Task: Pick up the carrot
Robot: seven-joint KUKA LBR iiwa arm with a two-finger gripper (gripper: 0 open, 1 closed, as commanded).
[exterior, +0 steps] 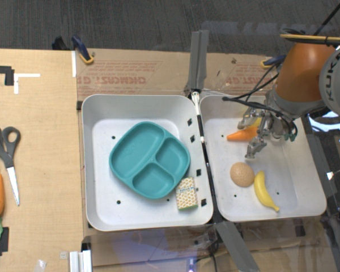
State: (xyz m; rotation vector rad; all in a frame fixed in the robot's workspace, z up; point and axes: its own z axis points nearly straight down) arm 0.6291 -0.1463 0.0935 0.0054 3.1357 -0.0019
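Note:
The carrot (238, 134) is small and orange, lying in the right bin (306, 203) near its back left, thin tip pointing left. My gripper (251, 134) hangs over the carrot's thick right end. One finger (254, 148) stands in front of the carrot and the other (247, 119) behind it, with a gap wider than the carrot between them. The gripper looks open around the carrot, which rests on the bin floor. The wrist and cables hide the carrot's right end.
A brown egg (242, 174) and a yellow banana (264, 191) lie just in front of the gripper in the right bin. The left bin (96, 208) holds a teal divided plate (150, 159) and a small box (187, 195). Scissors (5, 154) lie on the bench at far left.

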